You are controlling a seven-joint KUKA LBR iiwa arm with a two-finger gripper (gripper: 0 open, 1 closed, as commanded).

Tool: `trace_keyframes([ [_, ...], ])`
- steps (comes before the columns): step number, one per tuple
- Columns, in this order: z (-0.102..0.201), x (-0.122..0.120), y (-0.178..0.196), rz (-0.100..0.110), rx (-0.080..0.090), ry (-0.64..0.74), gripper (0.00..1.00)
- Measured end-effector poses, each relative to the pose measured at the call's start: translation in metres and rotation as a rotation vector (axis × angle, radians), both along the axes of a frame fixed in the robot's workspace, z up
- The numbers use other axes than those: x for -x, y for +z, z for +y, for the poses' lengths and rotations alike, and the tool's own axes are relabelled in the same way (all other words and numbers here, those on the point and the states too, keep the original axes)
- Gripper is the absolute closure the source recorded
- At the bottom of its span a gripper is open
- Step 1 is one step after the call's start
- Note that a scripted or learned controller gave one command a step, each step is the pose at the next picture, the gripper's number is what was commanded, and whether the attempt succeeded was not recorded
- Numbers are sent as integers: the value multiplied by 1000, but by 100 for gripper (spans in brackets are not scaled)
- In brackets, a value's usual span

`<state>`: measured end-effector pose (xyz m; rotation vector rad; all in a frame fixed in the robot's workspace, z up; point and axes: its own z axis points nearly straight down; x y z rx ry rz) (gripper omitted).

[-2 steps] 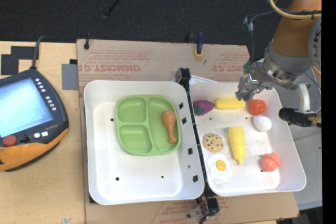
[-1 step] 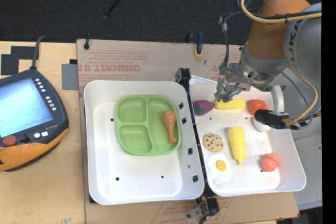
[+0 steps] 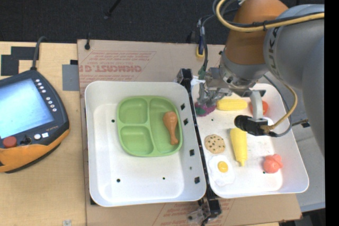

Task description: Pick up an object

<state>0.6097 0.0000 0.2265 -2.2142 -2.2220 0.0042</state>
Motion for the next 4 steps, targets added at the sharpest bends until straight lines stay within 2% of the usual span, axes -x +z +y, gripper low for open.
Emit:
trace_keyframes([
  [1,59,-14,5,-4,0,0,100],
  [2,63,-7,-4,0,2,-4,100],
  [3,69,-9,11,-3,1,-3,100],
  [4,67,-3,3,0,3,-3,100],
])
